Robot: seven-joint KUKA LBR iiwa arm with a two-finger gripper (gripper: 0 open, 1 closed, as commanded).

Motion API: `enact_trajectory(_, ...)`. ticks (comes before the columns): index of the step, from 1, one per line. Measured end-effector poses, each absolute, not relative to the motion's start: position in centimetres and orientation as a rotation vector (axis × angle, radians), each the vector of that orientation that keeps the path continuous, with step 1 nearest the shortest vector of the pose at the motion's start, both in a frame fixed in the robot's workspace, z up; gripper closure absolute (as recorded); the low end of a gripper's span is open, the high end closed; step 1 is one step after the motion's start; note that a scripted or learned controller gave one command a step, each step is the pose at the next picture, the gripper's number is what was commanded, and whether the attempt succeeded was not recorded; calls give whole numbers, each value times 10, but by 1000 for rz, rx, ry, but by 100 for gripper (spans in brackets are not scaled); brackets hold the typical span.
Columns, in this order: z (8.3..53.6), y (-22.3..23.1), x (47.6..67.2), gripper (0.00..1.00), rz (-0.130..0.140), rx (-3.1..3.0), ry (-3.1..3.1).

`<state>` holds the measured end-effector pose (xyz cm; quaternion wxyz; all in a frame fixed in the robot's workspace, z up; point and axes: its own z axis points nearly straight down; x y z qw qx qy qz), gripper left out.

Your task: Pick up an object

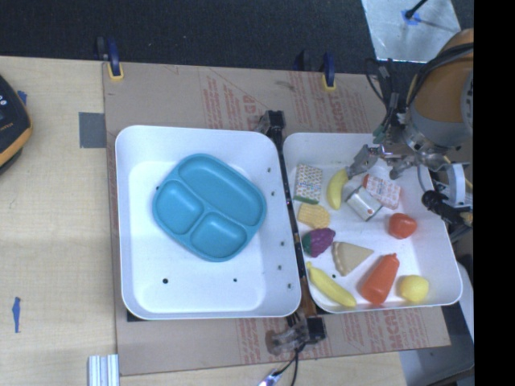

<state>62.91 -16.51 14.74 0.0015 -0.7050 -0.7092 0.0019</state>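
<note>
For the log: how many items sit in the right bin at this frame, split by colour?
Yellow: 4, namely the upright banana, the corn, the lower banana and the lemon
Red or orange: 2, the tomato and the orange bottle
Purple: 1, the grapes
Tan: 1, the wedge
White, printed: 3, the cracker box, the can and the red-and-white carton
Total: 11

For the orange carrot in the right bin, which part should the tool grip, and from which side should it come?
Probably the thick middle of the orange carrot, from straight above. It lies flat and slanted, so the fingers should close across its narrow width. The yellow lemon sits close on one side and the pie slice on the other, so little room is left for the fingers.
</note>
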Motion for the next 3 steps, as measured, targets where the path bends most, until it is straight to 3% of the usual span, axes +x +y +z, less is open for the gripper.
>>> enact_trajectory(1, 96, -131, 633, 0, -2, -2217, -2233)
enact_trajectory(2, 92, -114, 656, 0, 3, -2215, -2225)
enact_trajectory(3, 102, -115, 656, 100, 8, -2210, -2227)
